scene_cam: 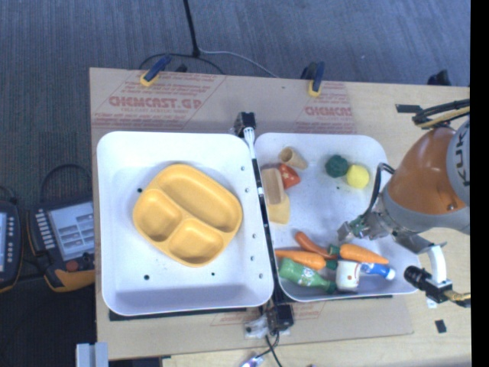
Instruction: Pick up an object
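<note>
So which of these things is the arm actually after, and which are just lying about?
Part of the job:
- end effector
- carrots
- green ball
- yellow ball
- wooden block
- right bin

Lying about:
- yellow divided plate
- left bin
- clamps

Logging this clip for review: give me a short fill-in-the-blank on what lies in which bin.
The yellow divided tray lies in the ____ bin.
The green ball sits beside a ____ ball.
The gripper hangs over the ____ bin, near the carrots.

Missing words: left; yellow; right
</note>
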### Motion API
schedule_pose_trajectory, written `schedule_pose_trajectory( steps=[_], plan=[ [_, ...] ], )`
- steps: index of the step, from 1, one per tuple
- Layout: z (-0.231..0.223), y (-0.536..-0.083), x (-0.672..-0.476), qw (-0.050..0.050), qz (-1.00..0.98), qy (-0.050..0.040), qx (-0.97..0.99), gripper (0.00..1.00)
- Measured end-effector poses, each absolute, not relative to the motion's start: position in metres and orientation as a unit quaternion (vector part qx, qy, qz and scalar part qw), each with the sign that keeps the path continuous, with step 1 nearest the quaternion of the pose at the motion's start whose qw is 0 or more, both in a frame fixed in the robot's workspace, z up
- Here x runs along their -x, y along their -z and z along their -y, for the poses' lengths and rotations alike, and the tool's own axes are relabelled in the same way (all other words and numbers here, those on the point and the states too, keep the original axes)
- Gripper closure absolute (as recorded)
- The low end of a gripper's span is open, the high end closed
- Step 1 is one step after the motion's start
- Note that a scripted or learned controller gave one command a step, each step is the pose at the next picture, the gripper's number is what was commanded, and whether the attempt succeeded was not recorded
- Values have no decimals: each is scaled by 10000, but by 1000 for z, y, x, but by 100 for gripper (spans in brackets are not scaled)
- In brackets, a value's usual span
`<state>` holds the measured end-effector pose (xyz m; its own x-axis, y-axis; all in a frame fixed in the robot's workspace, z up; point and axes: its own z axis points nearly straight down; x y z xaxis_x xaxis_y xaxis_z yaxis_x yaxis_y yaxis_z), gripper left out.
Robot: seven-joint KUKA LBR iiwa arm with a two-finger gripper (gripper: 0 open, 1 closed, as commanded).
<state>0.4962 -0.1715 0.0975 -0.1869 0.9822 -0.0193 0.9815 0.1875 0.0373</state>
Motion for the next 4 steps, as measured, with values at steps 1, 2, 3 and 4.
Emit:
schedule_pose_trajectory(
  steps=[1, 2, 3, 4],
  plan=[
    [139, -98, -496, 257, -9011, 2, -4328, 0],
    [134, -99, -499, 286, -9929, 45, -1155, 0],
    [112, -99, -503, 255, -9985, 111, 465, 0],
    [111, -109, -504, 271, -9985, 105, 457, 100]
  ],
)
